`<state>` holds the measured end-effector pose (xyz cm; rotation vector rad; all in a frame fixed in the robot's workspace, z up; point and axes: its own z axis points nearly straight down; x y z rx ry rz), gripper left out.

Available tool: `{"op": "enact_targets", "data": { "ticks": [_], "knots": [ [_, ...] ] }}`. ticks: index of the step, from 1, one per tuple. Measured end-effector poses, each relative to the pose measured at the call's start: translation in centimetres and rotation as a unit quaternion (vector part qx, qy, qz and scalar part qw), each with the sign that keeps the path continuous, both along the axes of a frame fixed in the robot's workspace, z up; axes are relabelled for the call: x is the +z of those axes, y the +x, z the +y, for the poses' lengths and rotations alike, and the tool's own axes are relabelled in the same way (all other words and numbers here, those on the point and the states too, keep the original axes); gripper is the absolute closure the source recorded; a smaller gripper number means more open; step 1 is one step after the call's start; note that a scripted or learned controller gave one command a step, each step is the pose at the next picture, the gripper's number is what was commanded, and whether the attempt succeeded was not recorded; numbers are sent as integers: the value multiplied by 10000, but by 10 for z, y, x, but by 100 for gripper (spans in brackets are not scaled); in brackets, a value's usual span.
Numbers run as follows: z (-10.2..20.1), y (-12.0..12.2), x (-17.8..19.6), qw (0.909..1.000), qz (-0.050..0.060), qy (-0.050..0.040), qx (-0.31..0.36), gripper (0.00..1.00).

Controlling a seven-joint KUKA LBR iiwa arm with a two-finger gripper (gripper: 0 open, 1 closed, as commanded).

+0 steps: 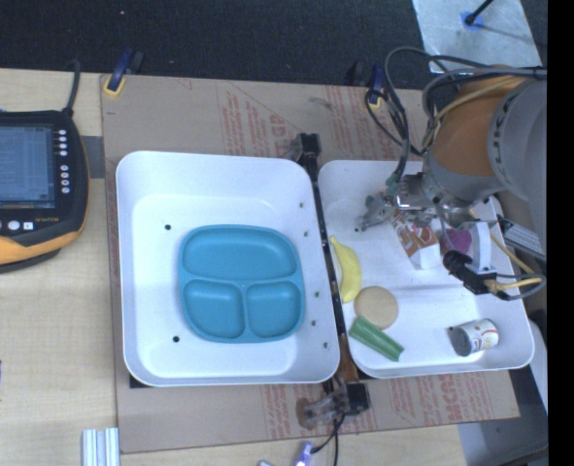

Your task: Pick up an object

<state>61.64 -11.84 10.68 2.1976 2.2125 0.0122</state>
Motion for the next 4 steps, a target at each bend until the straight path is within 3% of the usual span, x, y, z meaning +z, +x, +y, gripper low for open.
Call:
{"op": "enact_targets", "data": {
  "ticks": [1, 2, 3, 4],
  "knots": [
    [-37, 43, -9, 10000, 73, 28, -16, 0],
    [-50, 41, 52, 9999, 112, 52, -16, 0],
    [-41, 40, 119, 9999, 109, 53, -14, 0],
    [-21, -49, 62, 9999, 141, 52, -15, 0]
  ]
}}
